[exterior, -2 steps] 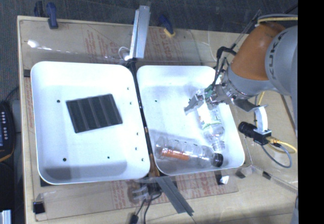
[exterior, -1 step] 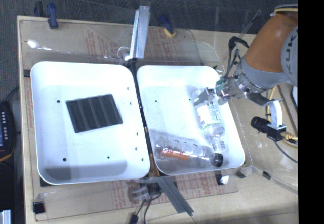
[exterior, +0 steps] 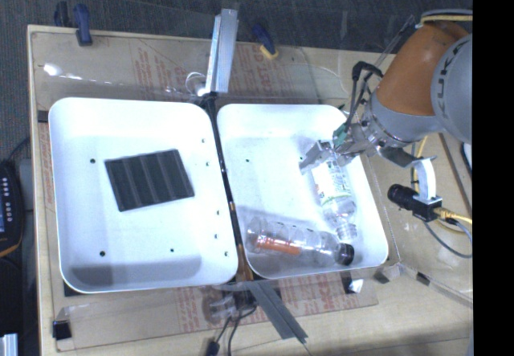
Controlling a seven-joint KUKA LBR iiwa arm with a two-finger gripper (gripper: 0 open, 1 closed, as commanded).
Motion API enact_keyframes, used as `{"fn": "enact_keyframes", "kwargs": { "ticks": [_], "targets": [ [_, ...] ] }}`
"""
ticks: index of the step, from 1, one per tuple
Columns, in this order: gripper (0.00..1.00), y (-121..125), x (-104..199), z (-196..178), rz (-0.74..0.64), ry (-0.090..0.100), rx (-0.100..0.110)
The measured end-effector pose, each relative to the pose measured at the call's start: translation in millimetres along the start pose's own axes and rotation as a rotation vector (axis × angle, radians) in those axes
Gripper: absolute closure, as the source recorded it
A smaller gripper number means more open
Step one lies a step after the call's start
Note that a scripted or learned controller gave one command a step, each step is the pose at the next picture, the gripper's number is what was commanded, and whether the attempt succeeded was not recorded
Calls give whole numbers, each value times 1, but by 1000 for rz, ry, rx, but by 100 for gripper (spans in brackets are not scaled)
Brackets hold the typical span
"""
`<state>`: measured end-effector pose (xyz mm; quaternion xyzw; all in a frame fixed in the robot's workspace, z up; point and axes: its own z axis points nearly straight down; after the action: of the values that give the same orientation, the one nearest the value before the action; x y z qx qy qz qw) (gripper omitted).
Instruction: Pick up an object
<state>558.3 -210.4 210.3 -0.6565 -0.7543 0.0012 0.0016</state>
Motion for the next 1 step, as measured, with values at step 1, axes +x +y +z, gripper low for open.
{"fn": "enact_keyframes", "kwargs": {
  "ticks": [1],
  "targets": [
    [0,16,-1,20,-39,1,-1]
  ]
}}
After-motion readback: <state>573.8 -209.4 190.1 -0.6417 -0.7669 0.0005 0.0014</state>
